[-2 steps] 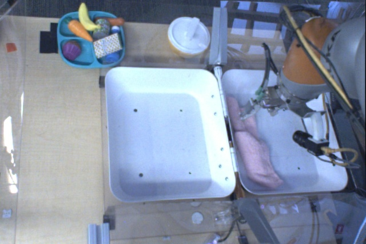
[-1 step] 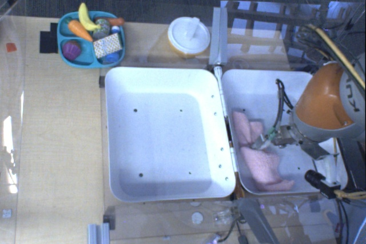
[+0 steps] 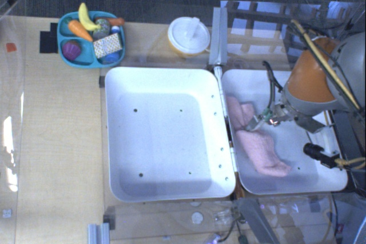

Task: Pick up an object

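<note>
Pink cloth (image 3: 258, 146) touching end effector (image 3: 258, 121) — right bin (image 3: 326, 180)

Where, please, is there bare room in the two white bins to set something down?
The left white bin has its whole floor bare, wall to wall. The right white bin is crowded: the pink folded cloth and gripper fill its left half, leaving a strip along its near right side.

The wide shallow white left bin (image 3: 163, 134) is being left open throughout. The right white bin (image 3: 297, 180) is being crowded by a crumpled pink cloth (image 3: 256, 143) and the grey, orange-banded arm (image 3: 314, 80).
</note>
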You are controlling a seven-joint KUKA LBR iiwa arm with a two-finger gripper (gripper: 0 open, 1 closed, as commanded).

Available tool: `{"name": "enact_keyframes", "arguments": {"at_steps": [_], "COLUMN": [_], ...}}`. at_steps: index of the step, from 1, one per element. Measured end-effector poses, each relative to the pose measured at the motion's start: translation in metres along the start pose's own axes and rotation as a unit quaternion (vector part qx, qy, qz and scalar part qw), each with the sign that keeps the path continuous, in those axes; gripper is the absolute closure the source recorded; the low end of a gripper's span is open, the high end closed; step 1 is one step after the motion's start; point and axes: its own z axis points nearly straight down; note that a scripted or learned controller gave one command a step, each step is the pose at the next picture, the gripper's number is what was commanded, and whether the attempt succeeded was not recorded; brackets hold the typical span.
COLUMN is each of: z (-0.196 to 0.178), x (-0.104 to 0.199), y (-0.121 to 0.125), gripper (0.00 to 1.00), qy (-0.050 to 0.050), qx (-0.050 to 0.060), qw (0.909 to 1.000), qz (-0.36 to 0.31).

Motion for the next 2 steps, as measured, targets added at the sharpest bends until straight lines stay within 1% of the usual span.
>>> {"name": "enact_keyframes", "arguments": {"at_steps": [1, 2], "z": [-0.094, -0.013], "x": [0.034, 0.024], "y": [-0.017, -0.034], "gripper": [0.0, 0.0], "qy": [0.003, 0.003], "qx": [0.007, 0.007], "qw": [0.9997, 1.0], "qz": [0.022, 0.004]}}
